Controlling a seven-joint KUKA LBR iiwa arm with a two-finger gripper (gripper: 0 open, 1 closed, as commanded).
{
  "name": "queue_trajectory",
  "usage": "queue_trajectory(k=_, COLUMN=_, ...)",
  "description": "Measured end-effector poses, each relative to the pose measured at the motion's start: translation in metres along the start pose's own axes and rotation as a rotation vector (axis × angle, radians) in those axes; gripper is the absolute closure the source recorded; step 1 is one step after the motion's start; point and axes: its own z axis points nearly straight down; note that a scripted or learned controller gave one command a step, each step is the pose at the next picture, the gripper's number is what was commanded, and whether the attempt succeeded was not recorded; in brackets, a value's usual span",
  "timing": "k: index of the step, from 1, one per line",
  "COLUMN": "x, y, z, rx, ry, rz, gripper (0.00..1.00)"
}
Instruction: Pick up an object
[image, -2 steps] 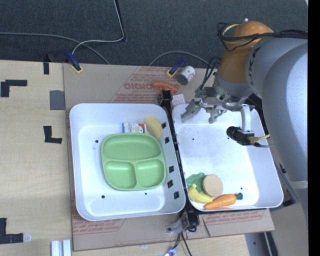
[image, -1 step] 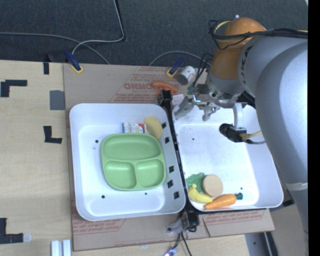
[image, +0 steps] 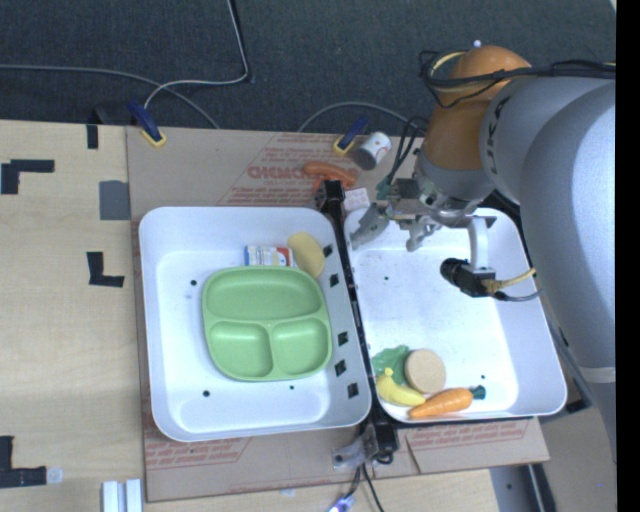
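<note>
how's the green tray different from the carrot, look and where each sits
The green tray is pale green, broad and flat with three compartments; the carrot is orange, slim and tapered. The tray lies in the left bin; the carrot lies at the near edge of the right bin, beside other toy food. Both rest apart from the gripper.

I've got two white bins: left bin (image: 165, 300), right bin (image: 520, 340). In the left one I see a pale green tray (image: 266, 322), a yellowish lemon (image: 308, 254) at its far edge, and a small box (image: 266, 256) in white, blue and red. In the right bin's near corner I see an orange carrot (image: 442, 402), a yellow banana (image: 398, 391), a tan disc (image: 425, 370) and something green (image: 388, 359). My arm (image: 560, 150) is grey with an orange band (image: 462, 110). The brown cardboard (image: 230, 170) under the bins carries red print.
</note>
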Motion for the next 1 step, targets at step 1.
queue_trajectory(k=1, x=-0.0141, y=-0.0105, z=0.0001, rx=0.0, ry=0.0, rz=0.0, gripper=0.0)
